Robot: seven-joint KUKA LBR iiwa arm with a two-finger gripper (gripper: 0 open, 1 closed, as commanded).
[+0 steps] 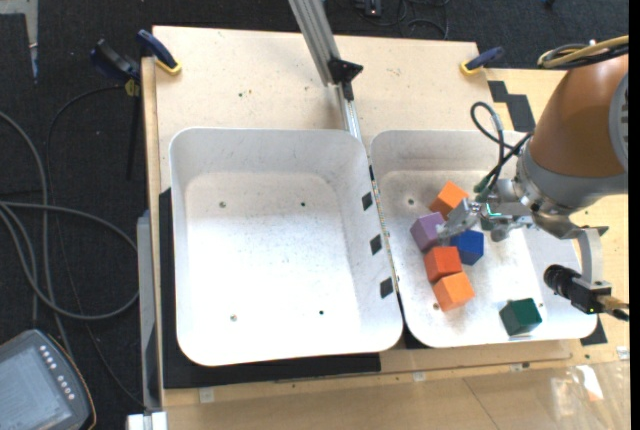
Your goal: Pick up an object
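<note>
Nearest the camera in the right bin, a dark green block sits alone, well apart from the cluster where the risk lies. Farther in, an orange block touches a red-orange block, with a blue block and a purple block packed just beyond, and another orange block at the far end. The arm's gripper hangs low over this huddle, between the purple and blue blocks; whether the jaws are spread or closed cannot be told from this angle, and nothing is visibly held between them. With blocks pressed so close, a descent here could likely land on a top face or nudge neighbours aside instead of straddling one, leaving the pick empty. The left bin on the counter lies beyond the action.
</note>
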